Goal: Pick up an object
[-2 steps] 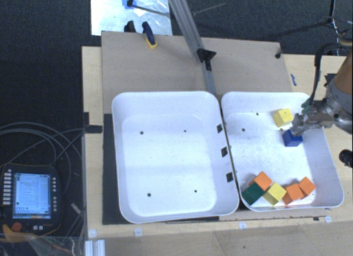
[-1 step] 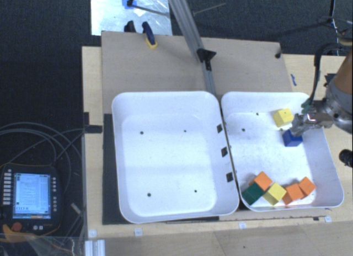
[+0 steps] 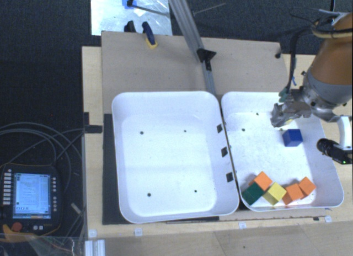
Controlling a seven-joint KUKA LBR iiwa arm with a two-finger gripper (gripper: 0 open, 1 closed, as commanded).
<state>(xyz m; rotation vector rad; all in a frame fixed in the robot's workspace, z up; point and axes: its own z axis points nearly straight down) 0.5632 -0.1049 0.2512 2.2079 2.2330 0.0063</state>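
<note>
Two white bins sit side by side on the worktop. The left bin shows four small dark dots on its floor. The right bin holds five blocks. One blue block lies alone toward the bin's far right part, well apart from the rest. The other four crowd the bin's near edge: two orange blocks, one at the left of the group and one at its right end, a green block at the near left, and a yellow block between the green one and the right-hand orange one, all touching or just beside their neighbours. The arm comes in over the worktop's right edge, and its hand hangs over the far part of the right bin, just beside the blue block on its far-left side. The hand is a grey blur here, so how far it is open cannot be told, and no block is seen between its fingers. One pendant with a lit screen lies off the worktop's left edge, with cables beside it.
</note>
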